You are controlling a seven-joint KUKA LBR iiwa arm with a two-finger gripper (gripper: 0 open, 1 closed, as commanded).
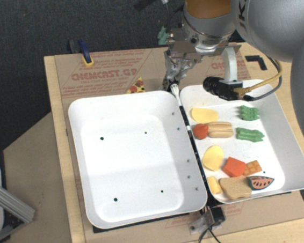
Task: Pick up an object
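We see two white bins: the left bin (87,119) carries four small dark dots; the right bin (282,131) holds coloured items. We note yellow pieces (204,114), a red ball (200,131), a tan roll (220,130), green pieces (249,134), an orange-red block (234,166) and a watermelon slice (260,182), red with dark seeds. The arm (270,9) is grey with an orange band (209,1).

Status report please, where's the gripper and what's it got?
Gripper at bins' far edge, nothing seen held. Toy food all in right bin. Nothing blocking.
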